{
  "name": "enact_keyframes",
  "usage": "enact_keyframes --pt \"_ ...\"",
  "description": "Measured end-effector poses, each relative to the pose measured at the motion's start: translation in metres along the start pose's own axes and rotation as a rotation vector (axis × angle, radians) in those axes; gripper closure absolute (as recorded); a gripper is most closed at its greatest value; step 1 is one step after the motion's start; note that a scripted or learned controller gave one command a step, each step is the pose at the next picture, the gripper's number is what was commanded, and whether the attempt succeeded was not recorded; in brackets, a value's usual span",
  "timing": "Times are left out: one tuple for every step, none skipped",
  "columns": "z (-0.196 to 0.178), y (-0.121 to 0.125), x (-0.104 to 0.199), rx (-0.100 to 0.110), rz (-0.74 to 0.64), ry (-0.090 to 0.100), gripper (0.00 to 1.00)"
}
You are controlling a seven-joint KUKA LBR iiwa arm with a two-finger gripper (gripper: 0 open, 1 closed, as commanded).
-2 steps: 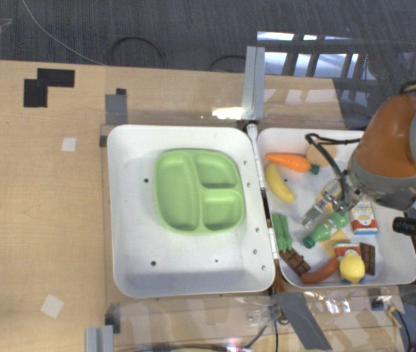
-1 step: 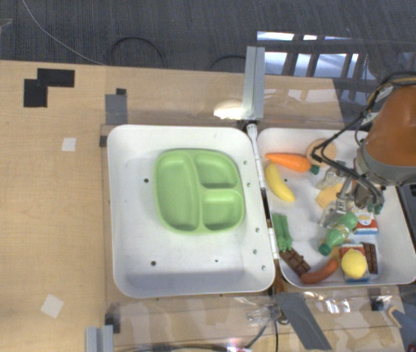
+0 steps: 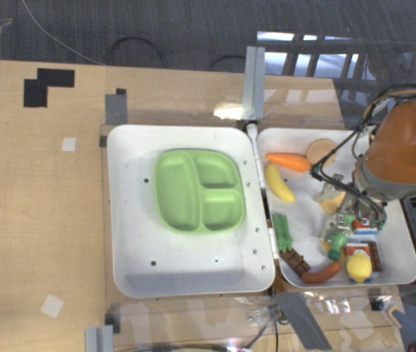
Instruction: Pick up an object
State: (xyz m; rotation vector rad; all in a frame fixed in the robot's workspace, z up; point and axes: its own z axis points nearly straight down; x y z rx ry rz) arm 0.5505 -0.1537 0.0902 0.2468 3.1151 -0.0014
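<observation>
Camera view gives me the arm (image 3: 406,149) reaching in from the right, its gripper (image 3: 343,226) low over the right bin (image 3: 411,266), among the toy food near the front. How the gripper is set I cannot tell; cables and wrist hide it.

Nearest beneath it is a small green piece (image 3: 335,249), touching a lemon (image 3: 359,268) and a red packet (image 3: 364,235). A sausage (image 3: 320,273) lies along the front wall, a banana (image 3: 279,182) and carrot (image 3: 288,161) further back. The left bin (image 3: 130,270) carries a green divided plate (image 3: 196,191).

I judge these toys light, stiff and smooth, so likely slippery. The lemon is round and may squirt out; I'd rather pinch the banana or sausage across its narrow middle, where nothing crowds it.
</observation>
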Motion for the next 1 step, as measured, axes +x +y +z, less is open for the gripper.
enact_keyframes --pt "-0.0144 0.0010 -0.0053 0.000 0.001 -0.018 1.00"
